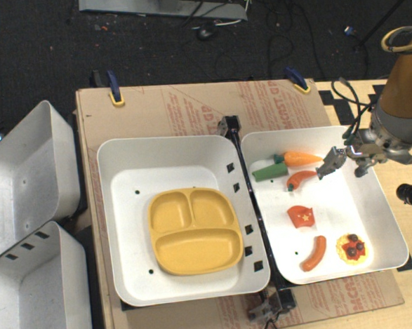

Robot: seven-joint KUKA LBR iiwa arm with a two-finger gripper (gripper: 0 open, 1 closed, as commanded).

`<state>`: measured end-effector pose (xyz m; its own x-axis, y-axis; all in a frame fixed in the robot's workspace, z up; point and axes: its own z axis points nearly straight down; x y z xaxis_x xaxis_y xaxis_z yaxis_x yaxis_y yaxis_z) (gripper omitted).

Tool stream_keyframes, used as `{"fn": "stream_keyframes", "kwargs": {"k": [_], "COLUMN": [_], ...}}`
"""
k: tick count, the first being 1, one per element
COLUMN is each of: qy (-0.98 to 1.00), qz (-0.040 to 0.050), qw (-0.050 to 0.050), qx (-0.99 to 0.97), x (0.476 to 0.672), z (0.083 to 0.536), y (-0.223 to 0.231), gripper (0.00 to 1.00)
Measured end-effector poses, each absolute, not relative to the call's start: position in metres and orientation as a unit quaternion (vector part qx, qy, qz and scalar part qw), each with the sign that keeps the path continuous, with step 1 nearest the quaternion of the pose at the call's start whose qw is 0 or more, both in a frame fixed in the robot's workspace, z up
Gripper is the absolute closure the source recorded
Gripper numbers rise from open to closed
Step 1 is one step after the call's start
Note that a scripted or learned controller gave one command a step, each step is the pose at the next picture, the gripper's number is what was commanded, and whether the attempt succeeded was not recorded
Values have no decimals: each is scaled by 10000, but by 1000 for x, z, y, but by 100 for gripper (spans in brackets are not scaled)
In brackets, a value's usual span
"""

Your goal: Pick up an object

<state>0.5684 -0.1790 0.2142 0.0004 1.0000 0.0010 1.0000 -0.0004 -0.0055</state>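
Note:
The right bin holds several toy foods: an orange carrot, a green piece, a small red-orange pepper, a red piece, a sausage and a round yellow tart with dark berries. My gripper hangs over the bin's upper right part, just right of the carrot and the pepper. Its two fingers stand apart, open, with only bare bin floor showing between them.
A yellow divided plate lies in the left bin. A black divider runs between the two bins. Two spare white bins are stacked off the bench to the left. Cables trail behind the arm at the right.

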Motion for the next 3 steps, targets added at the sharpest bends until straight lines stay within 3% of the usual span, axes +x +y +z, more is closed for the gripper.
{"fn": "stream_keyframes", "kwargs": {"k": [2, 3], "qy": [-7067, -7065], "qz": [15, -3], "qw": [25, -9], "qx": [-7075, -7078], "x": [563, 564], "z": [99, 112], "y": [-171, -172], "gripper": [0, 100]}}
